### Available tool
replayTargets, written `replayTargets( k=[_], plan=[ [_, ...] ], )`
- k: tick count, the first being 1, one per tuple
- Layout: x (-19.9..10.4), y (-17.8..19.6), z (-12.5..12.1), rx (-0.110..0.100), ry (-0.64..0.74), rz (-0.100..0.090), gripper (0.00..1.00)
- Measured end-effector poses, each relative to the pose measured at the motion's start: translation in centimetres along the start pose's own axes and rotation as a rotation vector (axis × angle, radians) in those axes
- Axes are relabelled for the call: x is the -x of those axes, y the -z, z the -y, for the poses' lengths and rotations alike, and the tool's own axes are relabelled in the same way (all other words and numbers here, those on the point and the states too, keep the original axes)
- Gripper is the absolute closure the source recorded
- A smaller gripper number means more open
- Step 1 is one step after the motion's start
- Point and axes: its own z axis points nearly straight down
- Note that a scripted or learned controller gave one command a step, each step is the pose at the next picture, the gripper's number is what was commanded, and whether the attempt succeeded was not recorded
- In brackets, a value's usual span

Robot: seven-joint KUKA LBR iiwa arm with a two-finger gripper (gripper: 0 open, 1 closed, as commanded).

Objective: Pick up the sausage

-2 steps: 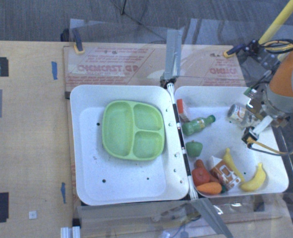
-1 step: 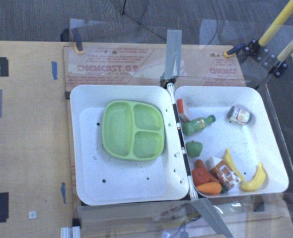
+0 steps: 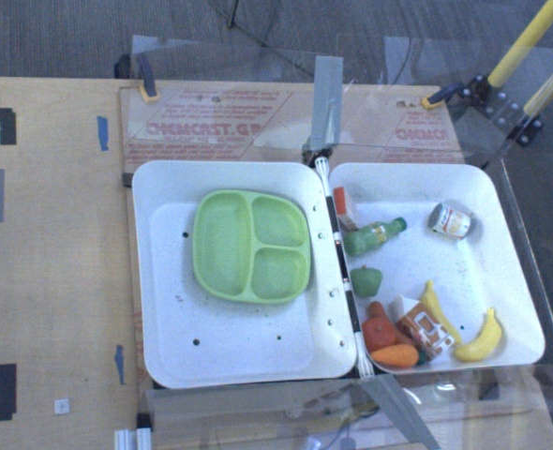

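Two bins side by side: left bin (image 3: 164,345) with a green plate (image 3: 252,246), right bin (image 3: 501,216) with what looks like the sausage (image 3: 339,204) at ten o'clock, against the divider, just above a bottle (image 3: 373,236).

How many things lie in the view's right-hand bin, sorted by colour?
Green: 2 (bottle, pepper)
Yellow: 2 (bananas)
Red or orange: 3 (sausage, tomato, carrot)
Other: 2 (can, box)
Total: 9
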Motion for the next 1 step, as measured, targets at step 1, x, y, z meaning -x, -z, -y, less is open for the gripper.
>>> replayTargets(
  k=[1],
  plan=[
    [-2.59, 0.12, -3.07, 0.008, 0.355, 0.001, 1.0]
  ],
)
